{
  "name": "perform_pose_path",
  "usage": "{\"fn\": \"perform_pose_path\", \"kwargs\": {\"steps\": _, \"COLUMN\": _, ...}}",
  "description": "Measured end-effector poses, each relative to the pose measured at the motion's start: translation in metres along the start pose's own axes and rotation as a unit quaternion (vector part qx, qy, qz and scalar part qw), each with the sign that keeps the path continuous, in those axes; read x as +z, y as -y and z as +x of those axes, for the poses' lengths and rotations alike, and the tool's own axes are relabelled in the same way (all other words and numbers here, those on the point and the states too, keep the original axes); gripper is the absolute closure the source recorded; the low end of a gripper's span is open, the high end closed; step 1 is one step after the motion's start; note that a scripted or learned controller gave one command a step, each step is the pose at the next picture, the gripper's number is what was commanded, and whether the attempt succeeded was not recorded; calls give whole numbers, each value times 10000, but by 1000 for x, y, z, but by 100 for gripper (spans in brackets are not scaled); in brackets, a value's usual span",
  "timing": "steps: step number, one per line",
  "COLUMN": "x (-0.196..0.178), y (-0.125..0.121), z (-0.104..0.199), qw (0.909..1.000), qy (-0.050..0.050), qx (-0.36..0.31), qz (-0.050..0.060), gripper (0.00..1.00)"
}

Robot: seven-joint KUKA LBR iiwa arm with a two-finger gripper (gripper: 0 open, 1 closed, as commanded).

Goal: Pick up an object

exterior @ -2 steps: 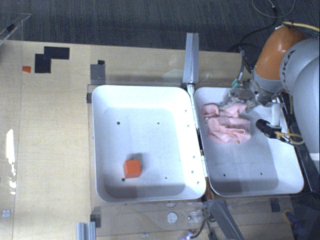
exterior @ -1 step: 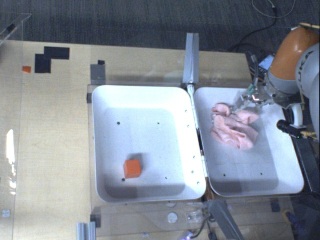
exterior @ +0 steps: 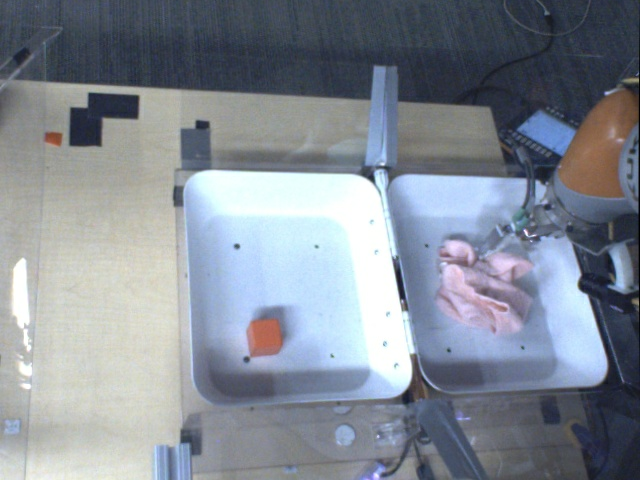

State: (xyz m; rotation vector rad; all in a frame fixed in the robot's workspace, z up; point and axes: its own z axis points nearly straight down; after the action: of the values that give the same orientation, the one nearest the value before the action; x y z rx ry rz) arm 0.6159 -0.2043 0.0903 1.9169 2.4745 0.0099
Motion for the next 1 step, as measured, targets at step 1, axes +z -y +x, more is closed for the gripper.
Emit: {"fn": "perform_pose_path", "kwargs": {"steps": 1, "x": -1, "y": 33, "z": 23, "qw": 9980, "qy": 4, "qx": -639, "qz": -13, "gripper": 0}}
